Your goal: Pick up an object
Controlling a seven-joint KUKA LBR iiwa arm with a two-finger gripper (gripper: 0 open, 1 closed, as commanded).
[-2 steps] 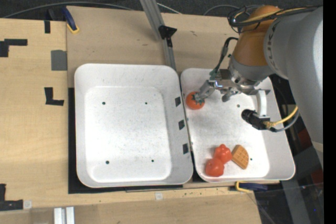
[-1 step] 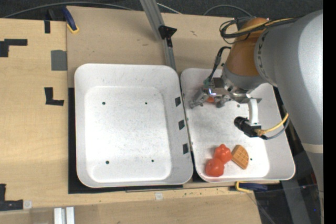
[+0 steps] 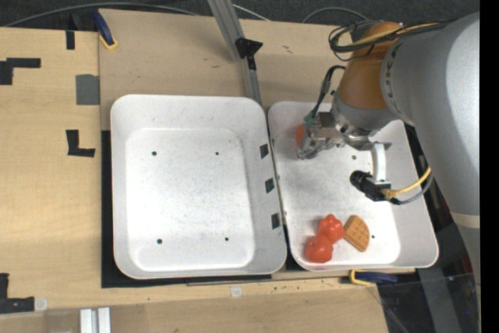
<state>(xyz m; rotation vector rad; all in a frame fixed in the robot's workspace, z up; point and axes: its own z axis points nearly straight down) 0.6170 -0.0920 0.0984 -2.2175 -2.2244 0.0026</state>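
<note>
Wooden worktop point(image 3: 179, 51) carried two white bins, and our claw point(image 3: 312, 143) was low over the far part of the right bin point(image 3: 413, 246). We could not tell the state of the claw. A small red-orange thing point(image 3: 300, 134) lay touching the claw on its left side, too hidden to judge its axis. Nearer the front lay two red pieces point(image 3: 323, 238) and a tan waffle-like piece point(image 3: 357, 232), its long axis slanted. The left bin point(image 3: 132, 109) lay beside.
</note>
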